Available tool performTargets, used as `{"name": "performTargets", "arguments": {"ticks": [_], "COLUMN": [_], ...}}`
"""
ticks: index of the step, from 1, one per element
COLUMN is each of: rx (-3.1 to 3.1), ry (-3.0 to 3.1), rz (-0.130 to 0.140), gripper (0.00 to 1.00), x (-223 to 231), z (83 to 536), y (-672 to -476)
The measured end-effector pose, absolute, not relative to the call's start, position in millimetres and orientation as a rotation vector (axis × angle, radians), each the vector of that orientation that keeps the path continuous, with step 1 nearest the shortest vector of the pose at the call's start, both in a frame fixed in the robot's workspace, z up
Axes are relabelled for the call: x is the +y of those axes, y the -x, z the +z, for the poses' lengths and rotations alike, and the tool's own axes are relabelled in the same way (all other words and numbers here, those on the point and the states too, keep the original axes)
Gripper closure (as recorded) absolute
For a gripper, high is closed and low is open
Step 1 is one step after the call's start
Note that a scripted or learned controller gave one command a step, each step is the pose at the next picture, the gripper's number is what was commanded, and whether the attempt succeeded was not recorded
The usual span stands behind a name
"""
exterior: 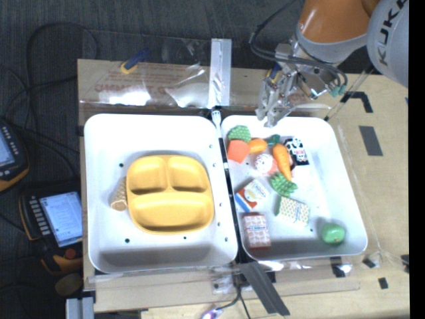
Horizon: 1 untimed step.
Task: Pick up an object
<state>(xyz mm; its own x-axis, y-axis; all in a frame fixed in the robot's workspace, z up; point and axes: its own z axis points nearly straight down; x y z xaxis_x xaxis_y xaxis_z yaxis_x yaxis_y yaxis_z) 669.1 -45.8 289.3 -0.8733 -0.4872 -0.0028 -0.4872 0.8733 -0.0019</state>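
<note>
Two white bins (99, 178), one yellow divided tray (169, 193), one cone (119, 195), one carrot (282, 159), one green ball (333, 233), two small cartons (255, 230)

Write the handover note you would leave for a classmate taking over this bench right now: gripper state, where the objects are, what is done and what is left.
Gripper: hovering over the far rim of the right bin, nothing between its fingers; whether they are open or shut cannot be told.
Right bin: carrot, green ball, a black-and-white cow toy and several small packets, all lying in the bin.
Left bin: yellow divided tray, with a cone at its left edge.
Done: nothing picked yet.
Left: lower into the right bin, close on one object and lift it.
</note>
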Motion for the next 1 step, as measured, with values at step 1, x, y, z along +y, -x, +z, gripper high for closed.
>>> {"name": "performTargets", "arguments": {"ticks": [1], "rx": [3.033], "ry": [0.785], "rz": [-0.003], "gripper": [1.0], "x": [-45.6], "z": [299.7], "y": [-670.3]}}
